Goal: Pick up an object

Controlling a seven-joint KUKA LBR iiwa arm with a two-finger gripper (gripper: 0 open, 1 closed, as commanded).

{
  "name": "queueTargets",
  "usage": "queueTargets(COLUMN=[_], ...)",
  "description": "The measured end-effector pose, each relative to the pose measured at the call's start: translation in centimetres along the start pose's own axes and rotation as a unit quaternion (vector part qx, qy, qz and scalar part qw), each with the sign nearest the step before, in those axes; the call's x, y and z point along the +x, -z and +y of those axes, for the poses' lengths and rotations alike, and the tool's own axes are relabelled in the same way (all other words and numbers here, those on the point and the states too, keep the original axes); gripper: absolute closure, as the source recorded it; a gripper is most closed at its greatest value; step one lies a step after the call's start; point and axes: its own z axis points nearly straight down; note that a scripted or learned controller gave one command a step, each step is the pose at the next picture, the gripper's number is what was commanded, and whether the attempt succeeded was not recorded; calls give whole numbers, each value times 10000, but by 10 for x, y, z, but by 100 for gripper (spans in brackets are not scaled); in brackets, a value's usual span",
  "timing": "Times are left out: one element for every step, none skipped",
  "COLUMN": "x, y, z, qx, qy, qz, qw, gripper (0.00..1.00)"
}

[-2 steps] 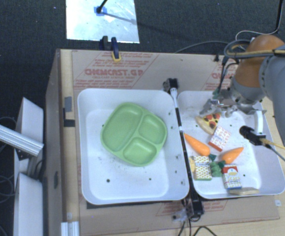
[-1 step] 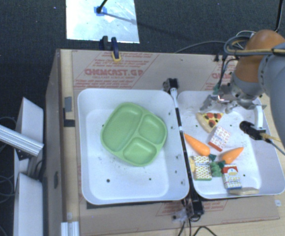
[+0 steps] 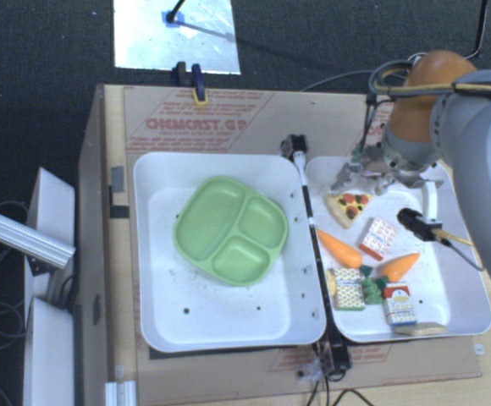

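Overhead view of the bench, clock directions read on the picture with 12 at the top edge. The gripper [image 3: 369, 174] hangs over the 12 o'clock end of the right bin [image 3: 467, 296], close above the floor; whether it is open or closed cannot be told from this angle, and nothing is seen held in it. The likeliest target is judged to be the pizza slice [image 3: 348, 208], which lies flat on the bin floor just beside the gripper, at about 7 o'clock from it (the nearest of the loose items, and there is only the one arm to reach it). Farther along the same bearing lies a carrot [image 3: 340, 249], its long axis running from 10 to 4 o'clock, close to the wall shared by the bins; a red-and-white box [image 3: 378, 237] sits at 6 o'clock from the gripper, and a second carrot [image 3: 398, 266] beyond it. A grasp of the slice would call for a short shift toward 7 o'clock before descent. The left bin [image 3: 169, 313] holds a green divided plate [image 3: 228, 227], well apart from the gripper.
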Motion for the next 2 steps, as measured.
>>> queueTargets(x=[0,-6], y=[0,0], z=[0,0], qx=[-1,2], qy=[-1,-14], qz=[-3,0], qw=[10000,10000], gripper=[0,0])
